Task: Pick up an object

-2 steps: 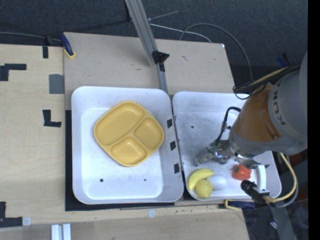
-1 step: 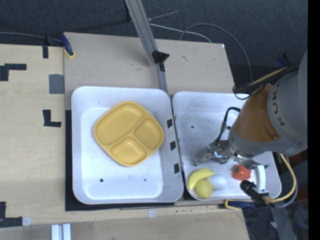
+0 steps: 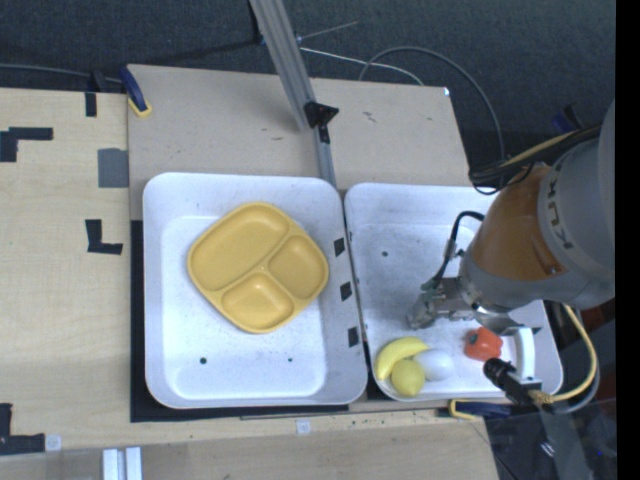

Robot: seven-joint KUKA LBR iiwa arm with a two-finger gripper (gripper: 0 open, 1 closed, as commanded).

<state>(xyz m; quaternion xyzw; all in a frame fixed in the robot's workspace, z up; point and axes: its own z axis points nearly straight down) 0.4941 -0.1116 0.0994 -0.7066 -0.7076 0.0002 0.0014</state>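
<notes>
The hand point(image 3: 425, 308) is positioned low in the right bin point(image 3: 400, 208); its opening cannot be determined, and nothing is seen held. The banana point(image 3: 398, 350), lemon point(image 3: 407, 376) and white object point(image 3: 437, 365) are located just beside it. Pickup is judged not yet achieved.

The light was even and fairly bright from overhead, so the two white bins point(image 3: 160, 268) came out pale and nearly washed out, with only soft, short shadows under the yellow tray point(image 3: 258, 266) and along the bins' inner walls. The dark floor past the bench's far edge stayed dim and murky, while the arm point(image 3: 545, 238) cast a faint grey shade on the right bin's floor. The whole picture was slightly soft and grainy, with small things at the right bin's near edge blurred at their outlines.
</notes>
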